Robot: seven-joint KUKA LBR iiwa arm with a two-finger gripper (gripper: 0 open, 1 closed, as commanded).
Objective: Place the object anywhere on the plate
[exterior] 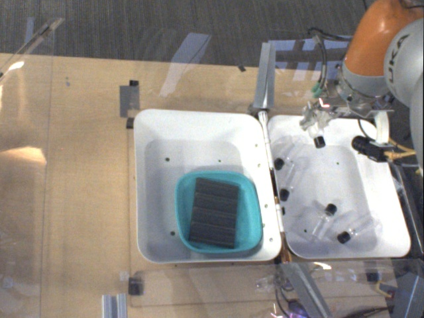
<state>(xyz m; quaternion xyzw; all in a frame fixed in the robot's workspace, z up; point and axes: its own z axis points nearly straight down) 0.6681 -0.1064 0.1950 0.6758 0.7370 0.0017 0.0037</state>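
A: Jaws first: apart or together?

B: I can't tell. The gripper is small in the camera view and tangled with cables. It hangs over the far corner of the right bin. A black-capped vial sits just under it, but whether it's gripped or only lying below, I can't say.

A: So the vial is the thing to move?

B: That's my reading. Other vials lie scattered on that bin's floor, well apart. The plate is in the left bin, with a dark ribbed block lying on it already.

A: How would a vial handle?

B: Light, I'd judge, and stiff. The clear body looks smooth, so probably slippery, and being round it could roll or squirt out under a pinch. If it's glass, it's fragile too.

A: Where to take hold?

B: Across the body near the cap, jaws square to its length, with a modest squeeze. The cap is the part that shows plainly, since the clear body nearly vanishes against the white.

A: And setting it down?

B: Low, onto the bare rim of the plate beside the block, or it may roll off.
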